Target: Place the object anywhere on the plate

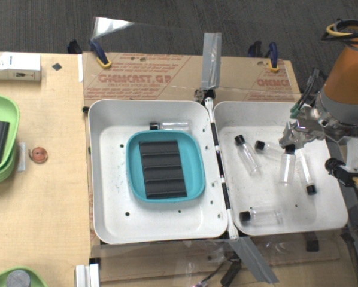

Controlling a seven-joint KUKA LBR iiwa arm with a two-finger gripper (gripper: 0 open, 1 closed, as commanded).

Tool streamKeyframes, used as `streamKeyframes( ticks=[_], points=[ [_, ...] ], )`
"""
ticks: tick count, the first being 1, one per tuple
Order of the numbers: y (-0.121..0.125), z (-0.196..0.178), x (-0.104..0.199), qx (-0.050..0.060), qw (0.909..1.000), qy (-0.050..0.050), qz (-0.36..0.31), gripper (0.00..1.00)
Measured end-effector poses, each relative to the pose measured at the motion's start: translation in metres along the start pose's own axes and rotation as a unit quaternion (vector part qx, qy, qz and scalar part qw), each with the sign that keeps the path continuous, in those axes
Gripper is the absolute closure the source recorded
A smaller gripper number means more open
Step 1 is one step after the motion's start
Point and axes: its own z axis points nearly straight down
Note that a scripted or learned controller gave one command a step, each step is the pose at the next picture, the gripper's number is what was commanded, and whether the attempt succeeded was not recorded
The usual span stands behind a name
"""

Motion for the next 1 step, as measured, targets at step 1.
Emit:
streamKeyframes(
  ticks=[1],
  points=[
    [-0.0321, -0.0267, 0.0954, 0.000, 0.9966, 0.001, -0.083, 1.00]
  ],
)
